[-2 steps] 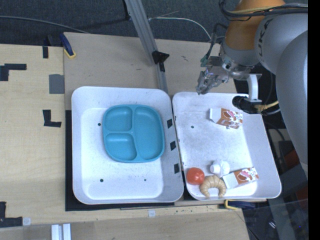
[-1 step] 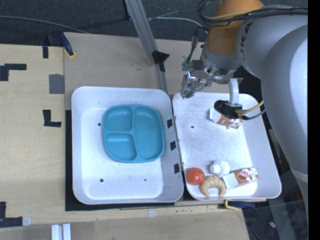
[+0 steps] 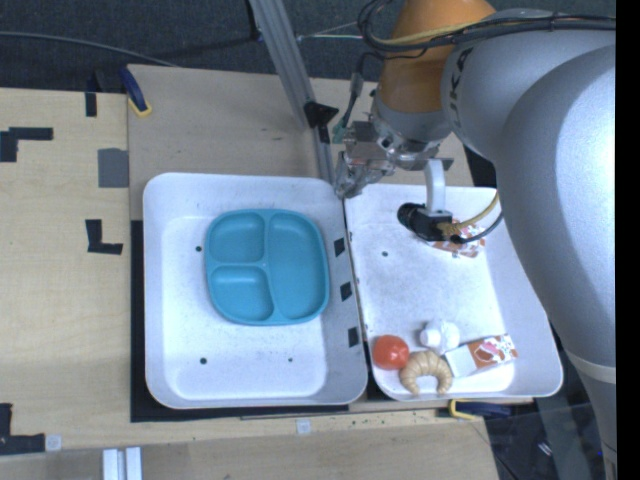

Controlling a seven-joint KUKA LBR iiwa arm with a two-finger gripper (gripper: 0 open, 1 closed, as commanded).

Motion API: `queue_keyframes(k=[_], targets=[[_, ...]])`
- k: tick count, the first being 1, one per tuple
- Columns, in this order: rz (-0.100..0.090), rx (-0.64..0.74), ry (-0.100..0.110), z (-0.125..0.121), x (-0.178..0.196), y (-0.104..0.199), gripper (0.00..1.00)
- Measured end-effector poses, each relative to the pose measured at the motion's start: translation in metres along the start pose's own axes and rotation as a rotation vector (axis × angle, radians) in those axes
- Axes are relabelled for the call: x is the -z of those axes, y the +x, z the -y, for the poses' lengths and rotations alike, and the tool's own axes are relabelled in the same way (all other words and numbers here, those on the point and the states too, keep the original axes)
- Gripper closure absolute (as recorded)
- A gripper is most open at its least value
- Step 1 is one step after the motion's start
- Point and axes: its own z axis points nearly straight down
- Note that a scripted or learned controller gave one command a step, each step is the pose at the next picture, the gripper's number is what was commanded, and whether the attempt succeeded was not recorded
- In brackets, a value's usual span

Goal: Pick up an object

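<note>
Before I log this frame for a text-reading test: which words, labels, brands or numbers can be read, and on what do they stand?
Nothing here can be read for certain.
Arm: dark lettering runs down the grey casing beside the orange band, cut off and at too steep an angle to read.
Red and white packet in the right bin: printed, but too small and blurred to read.
Blue divided plate in the left bin: no marks visible.

One fixed camera looks down from above at a slant. Both shallow white plastic bins (image 3: pixel 160 298) fit in frame, fairly close.
</note>
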Motion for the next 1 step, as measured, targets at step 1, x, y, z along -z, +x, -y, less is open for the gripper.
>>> queue_keyframes(k=[1], targets=[[-0.001,0.002,-0.002,0.0109,0.0187,0.0531,1.00]])
